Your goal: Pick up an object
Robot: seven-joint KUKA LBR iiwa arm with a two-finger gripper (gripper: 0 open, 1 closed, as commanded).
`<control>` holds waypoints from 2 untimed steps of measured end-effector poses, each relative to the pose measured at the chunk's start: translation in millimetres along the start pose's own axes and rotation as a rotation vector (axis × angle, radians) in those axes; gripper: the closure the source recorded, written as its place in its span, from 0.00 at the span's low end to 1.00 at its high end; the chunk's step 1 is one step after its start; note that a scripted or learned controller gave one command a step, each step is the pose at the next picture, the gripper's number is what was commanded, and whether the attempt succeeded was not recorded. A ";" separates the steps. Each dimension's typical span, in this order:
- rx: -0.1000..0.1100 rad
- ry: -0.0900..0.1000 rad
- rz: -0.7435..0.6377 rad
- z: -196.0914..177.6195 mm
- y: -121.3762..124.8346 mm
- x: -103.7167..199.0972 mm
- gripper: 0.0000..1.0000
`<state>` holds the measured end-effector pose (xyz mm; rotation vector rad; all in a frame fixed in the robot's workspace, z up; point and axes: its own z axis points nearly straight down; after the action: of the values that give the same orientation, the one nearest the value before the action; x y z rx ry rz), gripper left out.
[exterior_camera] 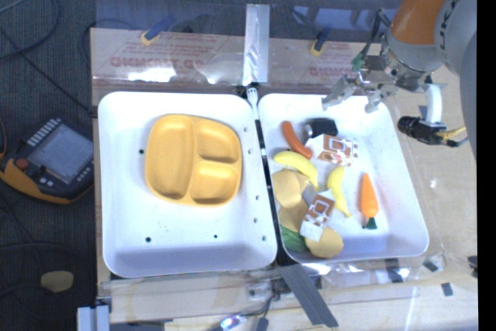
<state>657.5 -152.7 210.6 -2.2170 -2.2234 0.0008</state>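
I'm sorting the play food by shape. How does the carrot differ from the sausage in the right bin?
The carrot is orange with a dark green end; the sausage is red-orange all over. The carrot tapers and lies near the bin's right side, roughly upright in the view; the sausage is round-ended, slanted, near the top left. Both are long and narrow.

The gripper (358, 92) hangs over the far rim of the right bin (403, 167), holding nothing. Below it lie a sausage (294, 139), two bananas (295, 161) and a carrot (368, 196). Far to its left, a yellow divided tray (194, 159) occupies the left bin (124, 190).
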 end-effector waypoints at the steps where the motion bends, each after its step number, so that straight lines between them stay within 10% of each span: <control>1: -0.002 -0.004 -0.315 113.8 10.5 17.5 0.00; 2: -0.002 -0.003 -0.316 104.8 10.8 18.6 1.00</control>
<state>668.1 -133.9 105.8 -1.8413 -2.5477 0.0014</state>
